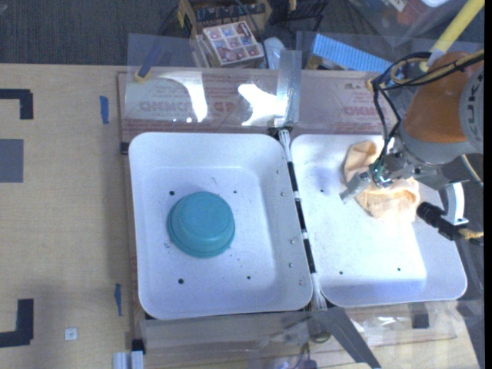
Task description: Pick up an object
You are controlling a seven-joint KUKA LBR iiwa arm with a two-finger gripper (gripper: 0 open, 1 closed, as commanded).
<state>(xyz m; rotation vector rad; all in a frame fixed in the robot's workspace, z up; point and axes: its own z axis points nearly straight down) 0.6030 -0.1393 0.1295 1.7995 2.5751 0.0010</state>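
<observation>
A teal round bowl (201, 223) lies upside down in the middle of the left bin (154, 160). A crumpled tan cloth (390, 201) lies in the upper right part of the right bin (369, 260). My gripper (360, 184) hangs over the cloth's left side, low in the bin, with the cloth showing above and below it. The grey arm with its orange band (434, 118) reaches in from the right and covers part of the cloth.
A clear plastic sheet (207, 102) stands along the far edge of both bins. Boxes and clutter (227, 37) sit behind the bench. The ridge (300, 221) where the two bins meet runs down the middle. Wooden benchtop (61, 206) stretches to the left.
</observation>
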